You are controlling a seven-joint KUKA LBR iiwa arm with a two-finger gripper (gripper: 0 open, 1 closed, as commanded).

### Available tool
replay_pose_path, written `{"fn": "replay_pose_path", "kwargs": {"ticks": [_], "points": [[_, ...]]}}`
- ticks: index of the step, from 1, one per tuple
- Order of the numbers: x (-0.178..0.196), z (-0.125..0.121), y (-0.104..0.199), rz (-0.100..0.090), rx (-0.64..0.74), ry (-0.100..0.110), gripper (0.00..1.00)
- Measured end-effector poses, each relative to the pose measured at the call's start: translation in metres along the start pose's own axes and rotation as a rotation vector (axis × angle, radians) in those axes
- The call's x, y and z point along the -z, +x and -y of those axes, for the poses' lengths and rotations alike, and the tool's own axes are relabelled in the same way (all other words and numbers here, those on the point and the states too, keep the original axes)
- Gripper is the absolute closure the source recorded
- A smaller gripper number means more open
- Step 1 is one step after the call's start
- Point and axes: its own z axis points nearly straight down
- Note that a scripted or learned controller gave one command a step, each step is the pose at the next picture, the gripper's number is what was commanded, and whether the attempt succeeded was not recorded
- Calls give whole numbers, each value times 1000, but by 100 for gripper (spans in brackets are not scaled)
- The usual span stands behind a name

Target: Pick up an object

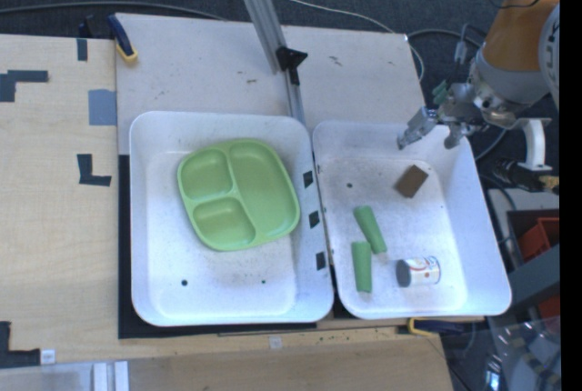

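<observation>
Right bin (482, 225) holds a brown block (412, 181); gripper (427, 133) jaws spread, holding nothing.

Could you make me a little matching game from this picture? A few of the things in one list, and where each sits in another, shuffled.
Things:
1. green plate
2. brown block
3. small can
4. gripper

Places:
A. lying on its side near the front of the right bin
B. above the back edge of the right bin
C. in the left bin
D. in the right bin, near the back, just in front of the gripper

Pairs: 1-C, 2-D, 3-A, 4-B
</observation>
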Motion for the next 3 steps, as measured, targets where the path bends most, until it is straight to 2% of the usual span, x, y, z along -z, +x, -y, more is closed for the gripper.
{"fn": "replay_pose_path", "kwargs": {"ticks": [1, 2, 3], "points": [[0, 0, 0, 0, 0, 0, 0], [-53, 6, 10, 0, -1, 5, 0], [-108, 12, 1, 0, -2, 6, 0]]}}
